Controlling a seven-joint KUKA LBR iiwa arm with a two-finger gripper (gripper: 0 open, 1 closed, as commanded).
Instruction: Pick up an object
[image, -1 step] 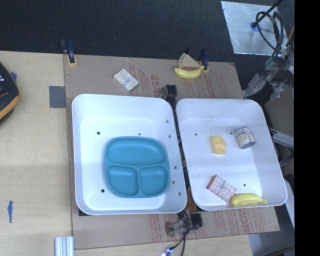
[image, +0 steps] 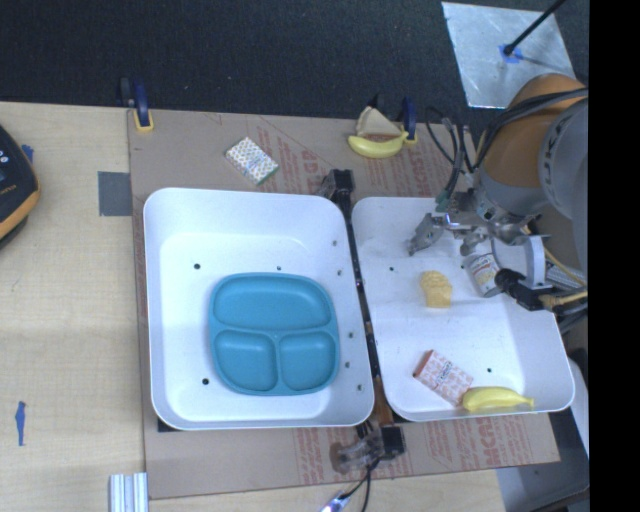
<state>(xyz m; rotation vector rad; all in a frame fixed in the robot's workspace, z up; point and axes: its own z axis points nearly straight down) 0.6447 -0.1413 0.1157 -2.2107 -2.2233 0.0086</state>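
The two-finger metal tool (image: 432, 232) is seen over the upper part of the right white bin (image: 540, 350), its fingers spread apart with nothing between them. It is carried by the grey arm with an orange band (image: 530, 130), which enters from the right. Just beside the tool, toward the right, a small white bottle with a red label (image: 482, 273) is seen lying tilted. Below the tool, and apart from it, a pale yellow lumpy object (image: 436, 289) is found on the bin floor. Near the bin's lower edge, a red-and-white patterned packet (image: 442, 375) and a yellow banana (image: 497, 400) are placed just beside each other. In the left white bin (image: 170, 230), a blue three-compartment tray (image: 272, 333) is held. On the cardboard-covered desk (image: 200, 140) behind the bins, a small patterned packet (image: 251, 159) and a second yellow banana (image: 377, 146) are shown.
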